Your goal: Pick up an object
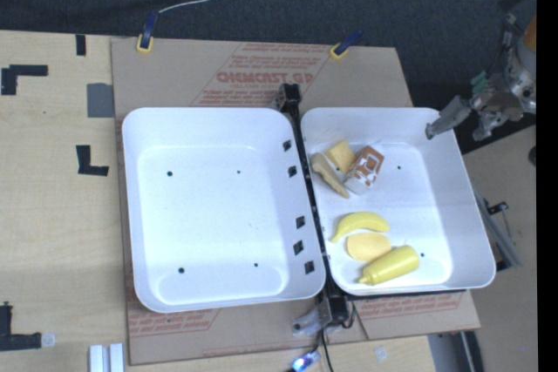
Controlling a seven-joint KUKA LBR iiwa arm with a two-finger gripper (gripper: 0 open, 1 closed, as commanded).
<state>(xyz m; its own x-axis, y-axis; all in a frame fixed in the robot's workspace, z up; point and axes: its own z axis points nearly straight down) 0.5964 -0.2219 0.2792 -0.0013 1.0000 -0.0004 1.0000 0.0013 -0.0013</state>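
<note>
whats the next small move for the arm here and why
Probably swing the gripper left and down over the right bin. It now hangs at that bin's upper right rim with nothing between its fingers, while the yellow bottle, banana and other small items lie toward the bin's left and lower part.

Arm: one, grey, entering at the right edge of the camera view, upper part; a sliver of orange shows at the very edge above the wrist. Wrist: a cluster of grey and dark parts, with a small green fitting on the side facing the claw. Claw (pixel 455 119): extends left and slightly downward from the wrist; one grey finger (pixel 446 118) shows, slanting down-left, its tip the arm's leftmost point.
</note>
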